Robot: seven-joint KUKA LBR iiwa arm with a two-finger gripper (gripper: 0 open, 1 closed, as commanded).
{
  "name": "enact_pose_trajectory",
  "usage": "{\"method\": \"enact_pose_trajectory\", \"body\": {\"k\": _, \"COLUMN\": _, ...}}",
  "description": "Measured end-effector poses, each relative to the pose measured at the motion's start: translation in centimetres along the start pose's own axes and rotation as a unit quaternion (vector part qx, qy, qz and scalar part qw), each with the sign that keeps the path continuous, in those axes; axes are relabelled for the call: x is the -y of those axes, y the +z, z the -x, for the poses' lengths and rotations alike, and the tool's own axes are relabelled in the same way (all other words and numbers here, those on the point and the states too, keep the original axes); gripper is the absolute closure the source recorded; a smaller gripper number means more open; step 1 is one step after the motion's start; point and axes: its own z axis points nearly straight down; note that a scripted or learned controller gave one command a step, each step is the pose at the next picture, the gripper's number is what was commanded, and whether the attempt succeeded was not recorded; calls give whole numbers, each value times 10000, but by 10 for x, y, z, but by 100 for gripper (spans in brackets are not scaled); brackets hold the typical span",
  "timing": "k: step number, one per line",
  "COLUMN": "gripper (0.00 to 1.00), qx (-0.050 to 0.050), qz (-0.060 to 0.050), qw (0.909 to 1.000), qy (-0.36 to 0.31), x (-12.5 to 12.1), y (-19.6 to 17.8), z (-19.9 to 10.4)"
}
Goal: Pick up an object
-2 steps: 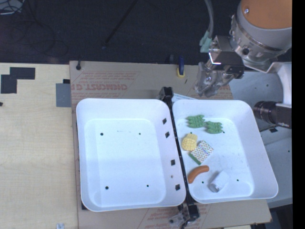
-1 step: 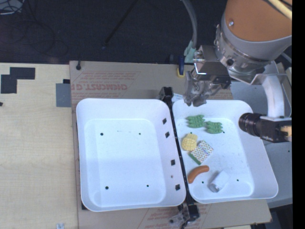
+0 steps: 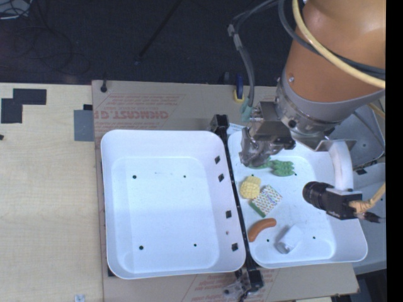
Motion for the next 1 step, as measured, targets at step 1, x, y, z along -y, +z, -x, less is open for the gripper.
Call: {"method": "enact_pose_trajectory", "body": {"k": 1, "gripper": 100, "qx": -7, "qz": 23, "qw": 10000, "qy": -24, "x": -1, "y": -14, "z": -1}}
